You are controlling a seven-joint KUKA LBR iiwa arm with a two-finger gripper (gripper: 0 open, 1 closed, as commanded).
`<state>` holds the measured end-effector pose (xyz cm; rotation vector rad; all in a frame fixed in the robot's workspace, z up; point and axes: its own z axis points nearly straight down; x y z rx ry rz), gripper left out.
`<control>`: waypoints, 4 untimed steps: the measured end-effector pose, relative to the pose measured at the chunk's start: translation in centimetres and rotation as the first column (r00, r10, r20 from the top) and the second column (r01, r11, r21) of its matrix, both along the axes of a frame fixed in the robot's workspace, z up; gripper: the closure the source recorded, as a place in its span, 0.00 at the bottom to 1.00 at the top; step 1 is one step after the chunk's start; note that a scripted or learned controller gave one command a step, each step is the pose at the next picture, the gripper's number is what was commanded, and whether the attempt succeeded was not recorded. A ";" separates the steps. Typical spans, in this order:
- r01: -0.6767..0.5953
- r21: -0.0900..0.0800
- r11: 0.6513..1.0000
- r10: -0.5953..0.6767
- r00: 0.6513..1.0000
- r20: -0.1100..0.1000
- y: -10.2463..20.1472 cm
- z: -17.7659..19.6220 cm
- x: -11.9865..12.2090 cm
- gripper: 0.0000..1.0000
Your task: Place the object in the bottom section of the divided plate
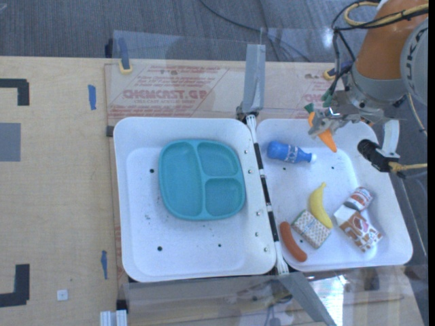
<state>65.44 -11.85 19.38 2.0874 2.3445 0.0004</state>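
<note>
A teal divided plate (182, 180) lies in the left bin (136, 202), with one long section on its left and two smaller ones on its right, all bare. My gripper (327, 119) hovers over the far corner of the right bin (391, 246). It is shut on a small orange toy carrot (329, 140). The carrot's pointed tip sticks out below the fingers and its green top shows to their left.
In the right bin lie a blue bottle (289, 153), a banana (319, 204), a sausage (293, 242), a waffle-like block (312, 229), a small can (359, 198) and a carton (359, 231). A raised divider (258, 175) separates the bins.
</note>
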 end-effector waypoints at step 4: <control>-0.362 0.001 0.932 0.362 0.932 0.001 21.8 -1.0 -4.5 0.00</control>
